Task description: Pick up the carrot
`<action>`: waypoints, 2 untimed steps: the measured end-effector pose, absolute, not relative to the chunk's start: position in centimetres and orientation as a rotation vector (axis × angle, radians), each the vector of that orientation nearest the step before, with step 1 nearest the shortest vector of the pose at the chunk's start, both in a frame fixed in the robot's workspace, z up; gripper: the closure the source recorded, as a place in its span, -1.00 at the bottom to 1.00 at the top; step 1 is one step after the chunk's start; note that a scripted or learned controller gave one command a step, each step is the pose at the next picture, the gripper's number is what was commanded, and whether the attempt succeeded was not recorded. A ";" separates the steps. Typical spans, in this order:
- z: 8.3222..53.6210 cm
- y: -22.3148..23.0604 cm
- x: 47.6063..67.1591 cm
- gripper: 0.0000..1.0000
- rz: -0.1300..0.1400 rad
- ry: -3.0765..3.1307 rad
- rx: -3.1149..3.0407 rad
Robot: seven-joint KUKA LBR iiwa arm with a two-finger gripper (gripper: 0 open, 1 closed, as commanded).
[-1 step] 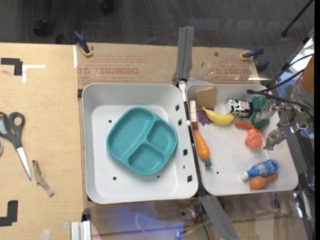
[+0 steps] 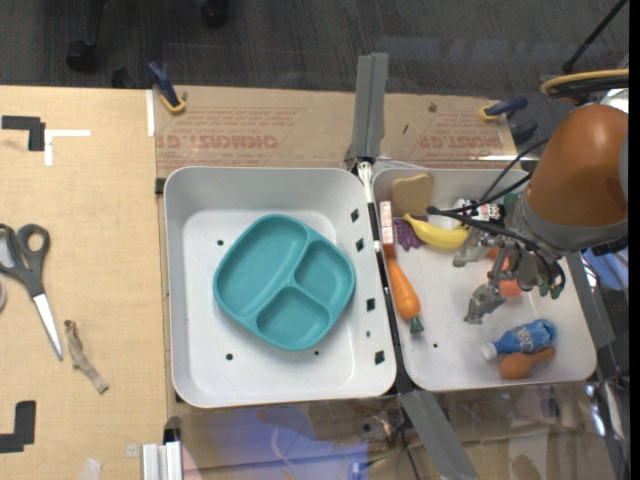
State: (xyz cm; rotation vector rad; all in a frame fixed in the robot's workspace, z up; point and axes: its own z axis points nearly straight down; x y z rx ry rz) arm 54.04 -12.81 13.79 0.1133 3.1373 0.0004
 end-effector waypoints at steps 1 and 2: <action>11.2 -17.7 57.9 -1.00 -0.002 3.122 0.308; 9.2 -10.3 56.9 -1.00 0.001 3.133 0.200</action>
